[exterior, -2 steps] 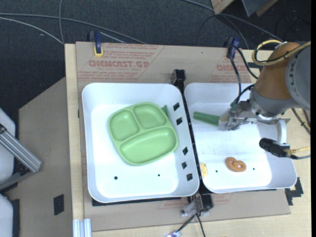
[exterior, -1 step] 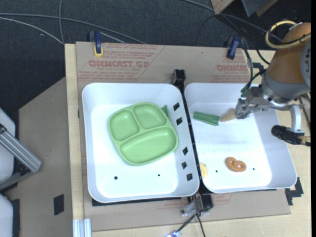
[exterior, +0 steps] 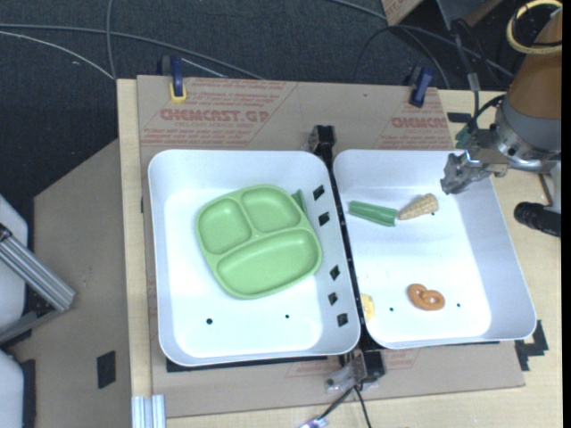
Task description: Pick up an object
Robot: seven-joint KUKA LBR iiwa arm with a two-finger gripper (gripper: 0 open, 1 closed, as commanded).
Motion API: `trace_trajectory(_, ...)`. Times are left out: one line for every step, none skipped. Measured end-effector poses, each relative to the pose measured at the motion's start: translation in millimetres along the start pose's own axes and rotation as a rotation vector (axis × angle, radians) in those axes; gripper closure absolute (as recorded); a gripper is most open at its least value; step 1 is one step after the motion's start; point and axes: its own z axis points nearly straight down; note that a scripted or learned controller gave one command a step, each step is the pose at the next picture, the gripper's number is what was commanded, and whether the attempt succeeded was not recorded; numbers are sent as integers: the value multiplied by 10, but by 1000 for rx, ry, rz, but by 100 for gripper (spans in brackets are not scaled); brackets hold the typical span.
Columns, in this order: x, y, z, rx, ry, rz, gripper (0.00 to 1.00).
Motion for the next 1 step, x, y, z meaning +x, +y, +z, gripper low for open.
trace_trajectory(0,9,-145,6,2,0,100)
